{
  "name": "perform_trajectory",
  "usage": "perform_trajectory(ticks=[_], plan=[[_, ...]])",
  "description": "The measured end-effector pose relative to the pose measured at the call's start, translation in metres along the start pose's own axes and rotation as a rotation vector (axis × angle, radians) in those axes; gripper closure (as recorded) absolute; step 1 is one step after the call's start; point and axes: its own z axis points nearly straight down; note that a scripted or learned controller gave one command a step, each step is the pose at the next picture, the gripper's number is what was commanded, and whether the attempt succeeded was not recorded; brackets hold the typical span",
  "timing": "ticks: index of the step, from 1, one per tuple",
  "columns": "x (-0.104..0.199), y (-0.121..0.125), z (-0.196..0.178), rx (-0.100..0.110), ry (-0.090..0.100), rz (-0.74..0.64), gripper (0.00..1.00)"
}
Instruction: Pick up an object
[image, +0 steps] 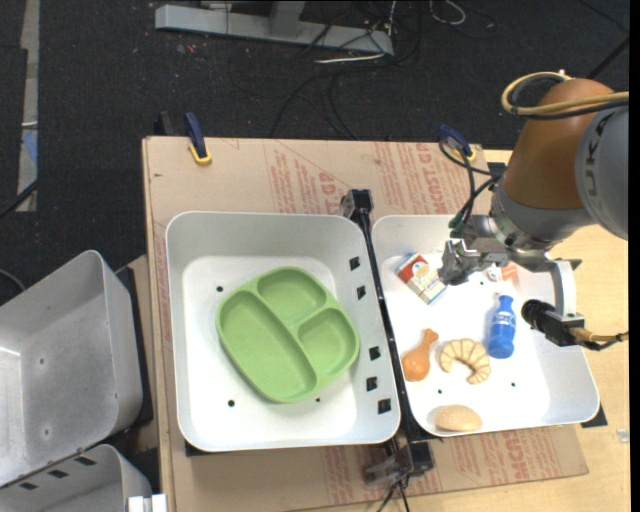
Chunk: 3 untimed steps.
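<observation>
The gripper (462, 262), its grip state impossible to tell, hovers with the small red-and-white carton (421, 277) just beside it at eight o'clock, long axis running ten-to-four.

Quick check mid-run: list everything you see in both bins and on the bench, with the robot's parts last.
Left bin: one, white, left half of bench.
Divided plate: one, green, three compartments, in left bin.
Right bin: one, white, beside the left bin.
Small carton: one, red and white, right bin's upper left.
Bottle: one, blue with white cap, right bin centre-right.
Toy drumstick: one, orange, right bin's left.
Toy croissant: one, tan, beside the drumstick.
Bread roll: one, beige, right bin's near edge.
Clamps: two, blue, bench's far edge.
Gripper: one, dark, over right bin, near the carton.
</observation>
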Motion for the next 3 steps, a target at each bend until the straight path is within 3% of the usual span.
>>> perform_trajectory(ticks=[1, 3], plan=[[0.000, 0.001, -0.006, 0.003, 0.000, 0.001, 1.00], [0.103, -0.017, -0.027, 0.005, 0.003, -0.004, 1.00]])
